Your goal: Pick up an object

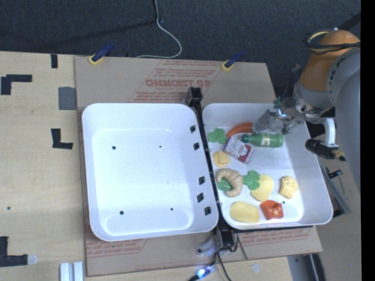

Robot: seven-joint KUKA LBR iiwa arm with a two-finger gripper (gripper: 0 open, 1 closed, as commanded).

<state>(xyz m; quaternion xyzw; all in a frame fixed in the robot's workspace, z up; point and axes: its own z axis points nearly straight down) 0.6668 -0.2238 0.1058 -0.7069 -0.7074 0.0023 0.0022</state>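
The right bin (310,174) holds several toy foods. A green bottle (263,139) lies on its side near the bin's back, with an orange carrot (240,129) and a red-and-white packet (238,150) beside it. My gripper (274,119) hangs over the back right of this bin, just above and behind the bottle's right end. I see nothing held in it. Nearer the front lie a tan pretzel (229,181), a green broccoli piece (252,178), a yellow lemon (265,188), a corn cob (287,187), a yellow fruit (245,212) and a red piece (272,209).
The left bin (140,168) stands against the right one, joined along a black clipped divider (202,157). Both rest on a cardboard sheet (170,81) on the wooden bench. A cable (167,31) hangs at the back. The arm's grey body (345,86) fills the right side.
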